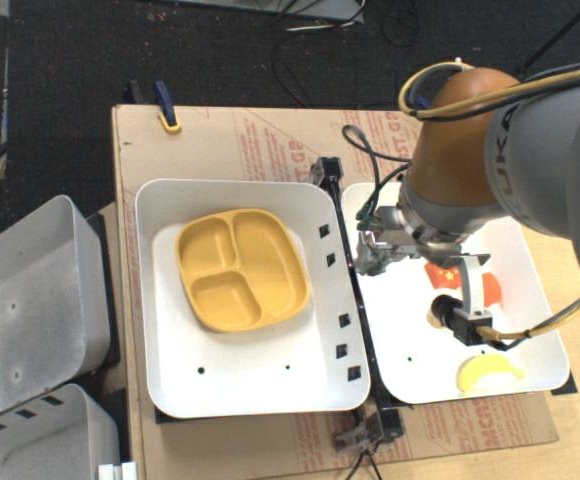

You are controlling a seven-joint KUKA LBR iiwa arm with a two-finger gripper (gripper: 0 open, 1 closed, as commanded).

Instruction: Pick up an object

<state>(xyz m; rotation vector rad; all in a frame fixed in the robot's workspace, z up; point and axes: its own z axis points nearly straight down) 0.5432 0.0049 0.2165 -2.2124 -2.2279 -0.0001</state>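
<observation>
Loose objects for picking. An orange-red object (490, 290) lies in the right bin (400, 333), towards its right side and about midway between far and near walls; part of it is hidden behind the robot's wrist hardware. A pale yellow piece (488, 373), roughly crescent-shaped, lies near the same bin's near right corner, apart from the orange-red object. A yellow divided plate (242, 268), with three compartments, sits flat in the left bin (250, 373), slightly to the far side of that bin's middle and touching none of its walls.

The gripper (372, 256) is at the left side of the right bin, close to the wall shared with the left bin and well to the left of the orange-red object. Whether it is open or closed, and whether it has hold of anything, cannot be told from this angle. The arm (530, 148), grey with an orange band, enters from the right and covers the far part of the right bin.

Both bins rest side by side on a brown tabletop (250, 138) printed with red lettering. A blue and yellow clamp (167, 108) grips its far left edge. Two grey tubs (25, 298) stand to the left of the tabletop, on a dark floor (60, 28).
</observation>
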